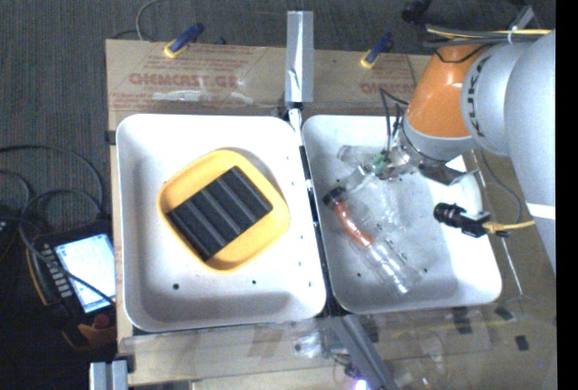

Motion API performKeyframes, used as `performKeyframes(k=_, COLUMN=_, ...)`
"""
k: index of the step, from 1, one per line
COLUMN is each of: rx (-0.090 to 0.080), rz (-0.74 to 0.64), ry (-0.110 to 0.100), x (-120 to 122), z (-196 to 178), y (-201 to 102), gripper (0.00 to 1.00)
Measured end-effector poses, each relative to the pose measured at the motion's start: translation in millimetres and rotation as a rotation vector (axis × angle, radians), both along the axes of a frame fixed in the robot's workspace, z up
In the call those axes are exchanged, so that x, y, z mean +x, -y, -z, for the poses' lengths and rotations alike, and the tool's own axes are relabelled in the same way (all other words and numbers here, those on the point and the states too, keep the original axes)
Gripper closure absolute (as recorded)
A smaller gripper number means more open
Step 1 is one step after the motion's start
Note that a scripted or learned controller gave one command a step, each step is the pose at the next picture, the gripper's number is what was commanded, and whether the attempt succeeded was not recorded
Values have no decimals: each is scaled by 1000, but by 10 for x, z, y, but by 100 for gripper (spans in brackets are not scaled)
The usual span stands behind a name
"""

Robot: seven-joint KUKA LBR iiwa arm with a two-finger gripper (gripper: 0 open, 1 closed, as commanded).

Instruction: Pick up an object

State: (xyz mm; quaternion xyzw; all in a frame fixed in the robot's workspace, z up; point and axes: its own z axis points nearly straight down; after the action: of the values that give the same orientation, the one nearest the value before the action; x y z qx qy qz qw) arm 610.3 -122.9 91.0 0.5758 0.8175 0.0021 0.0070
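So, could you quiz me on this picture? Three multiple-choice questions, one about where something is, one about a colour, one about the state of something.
1. Where does the yellow block with the black ribbed top lie?
A. in the left bin
B. in the right bin
C. on the floor

2. What colour are the two clamps at the far edge of the bench?
A. red with white
B. green with grey
C. blue with yellow

3. How does the yellow block sit in its bin?
A. squared up with the walls
B. turned at an angle to the walls
C. standing on its edge

Answers: 1 A, it rests on the floor of the left bin. 2 C, each clamp has a blue body and a yellow tip. 3 B, its ribs run slantwise to the bin's sides, and it lies flat.
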Motion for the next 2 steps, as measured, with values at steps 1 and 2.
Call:
performKeyframes(k=1, rx=1, rz=-8, ry=-12, x=592, z=10, y=-189, gripper=0)
performKeyframes(k=2, rx=0, rz=-177, ry=-13, x=584, z=-274, y=-156, gripper=0)
